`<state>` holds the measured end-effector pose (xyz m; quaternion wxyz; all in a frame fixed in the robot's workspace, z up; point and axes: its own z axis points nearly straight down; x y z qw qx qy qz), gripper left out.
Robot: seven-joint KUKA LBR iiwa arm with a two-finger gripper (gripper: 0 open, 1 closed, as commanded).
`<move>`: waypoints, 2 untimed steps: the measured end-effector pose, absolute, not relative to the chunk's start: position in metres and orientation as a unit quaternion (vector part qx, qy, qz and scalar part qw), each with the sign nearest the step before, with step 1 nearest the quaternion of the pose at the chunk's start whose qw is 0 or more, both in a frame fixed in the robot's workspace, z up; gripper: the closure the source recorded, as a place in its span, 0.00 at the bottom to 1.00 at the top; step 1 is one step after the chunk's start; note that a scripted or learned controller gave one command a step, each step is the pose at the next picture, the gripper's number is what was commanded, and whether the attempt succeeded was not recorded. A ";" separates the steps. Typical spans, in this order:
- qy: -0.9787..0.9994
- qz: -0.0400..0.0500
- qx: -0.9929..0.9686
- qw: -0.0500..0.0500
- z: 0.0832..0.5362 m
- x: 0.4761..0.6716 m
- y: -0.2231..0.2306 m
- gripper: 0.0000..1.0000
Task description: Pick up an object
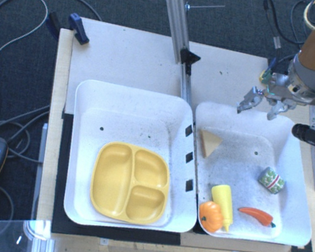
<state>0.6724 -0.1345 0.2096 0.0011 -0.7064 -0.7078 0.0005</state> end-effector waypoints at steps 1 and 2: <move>-0.708 0.001 -0.706 0.001 0.210 0.672 -0.135 0.00; -0.708 0.002 -0.707 0.003 0.149 0.677 -0.137 0.00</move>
